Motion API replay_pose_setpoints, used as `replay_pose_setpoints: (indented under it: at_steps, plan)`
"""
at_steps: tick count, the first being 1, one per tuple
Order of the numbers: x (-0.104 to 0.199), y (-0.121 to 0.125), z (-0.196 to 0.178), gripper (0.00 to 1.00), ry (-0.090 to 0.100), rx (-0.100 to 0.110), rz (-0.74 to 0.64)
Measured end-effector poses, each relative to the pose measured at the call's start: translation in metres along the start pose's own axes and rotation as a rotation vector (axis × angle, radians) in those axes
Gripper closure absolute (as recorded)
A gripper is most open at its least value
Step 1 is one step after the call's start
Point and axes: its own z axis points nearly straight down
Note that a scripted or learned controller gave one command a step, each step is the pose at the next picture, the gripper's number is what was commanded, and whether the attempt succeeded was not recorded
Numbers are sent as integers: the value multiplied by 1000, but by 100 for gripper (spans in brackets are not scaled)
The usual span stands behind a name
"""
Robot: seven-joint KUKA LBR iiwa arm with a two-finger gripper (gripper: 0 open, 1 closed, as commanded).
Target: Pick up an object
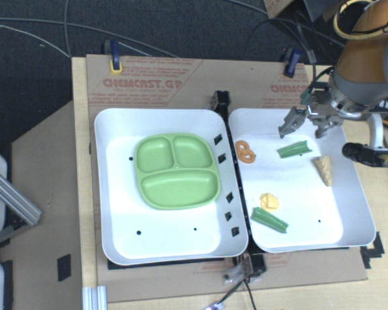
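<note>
Item one, at your far left: the left bin (116, 192), a shallow white tray with rounded corners, carrying a green divided plate (176, 171) near its middle. White floor lies open all round the plate, widest toward the near rim.

Item two: the divider where the two bins meet, set with small black clips (220, 99) along its length.

Item three: the right bin (349, 218), same make. You will find in it, left to right, a small orange pretzel (245, 151) close to the divider; a yellow lump (269, 201) touching a dark green bean pod (269, 219) that runs diagonally, upper left to lower right; a lighter green pod (293, 149), long axis nearly level, right end slightly raised; a tan wedge (324, 168) pointing down and right. The bin's near right floor is open.

Item four: the gripper (303, 129), just above the lighter pod near the far rim, fingers spread wide with nothing between them.

Surround: a cardboard-faced bench (84, 141) on dark carpet (39, 57) with loose cables.
</note>
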Motion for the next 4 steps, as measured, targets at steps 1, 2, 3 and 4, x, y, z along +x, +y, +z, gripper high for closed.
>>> replay_pose_setpoints:
  at_steps: [1, 2, 3, 4]
  plan:
    - [-2, -4, 43, 0, 0, 4, 1]
    - [2, -7, 86, 0, 1, 5, 0]
    - [2, -8, 131, 0, 1, 5, 0]
    - [2, -6, 117, 100, 0, -2, 1]
